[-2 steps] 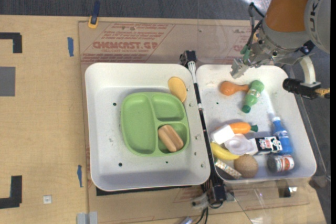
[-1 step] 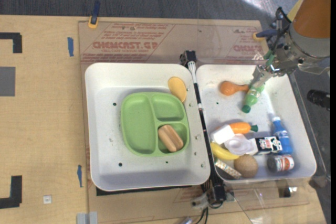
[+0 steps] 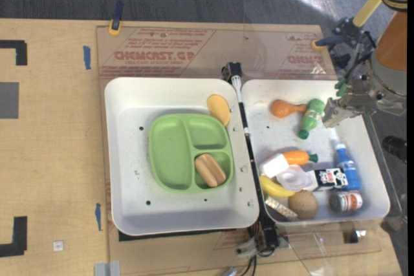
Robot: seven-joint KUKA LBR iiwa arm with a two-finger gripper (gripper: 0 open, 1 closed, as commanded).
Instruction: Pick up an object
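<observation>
My gripper [image 3: 336, 112] hangs over the upper right part of the right bin [image 3: 378, 203], just right of a green bottle [image 3: 311, 116] that lies tilted on the bin floor. I see nothing held in it. Left of the bottle lies an orange pear-shaped toy [image 3: 282, 108]. Below the gripper lies a blue bottle [image 3: 343, 161]. Lower in the bin are a carrot [image 3: 297, 156], a white cup [image 3: 292, 176], a black-and-white box [image 3: 330, 176], a banana [image 3: 274, 187], a brown ball [image 3: 303, 203] and a small can [image 3: 346, 201].
The left bin [image 3: 123, 139] holds a green divided plate [image 3: 174, 152] with a brown bread roll [image 3: 210, 169] in its lower right compartment. A yellow lemon-like piece [image 3: 218, 108] lies by that bin's upper right corner. A black divider [image 3: 242, 126] runs between the bins.
</observation>
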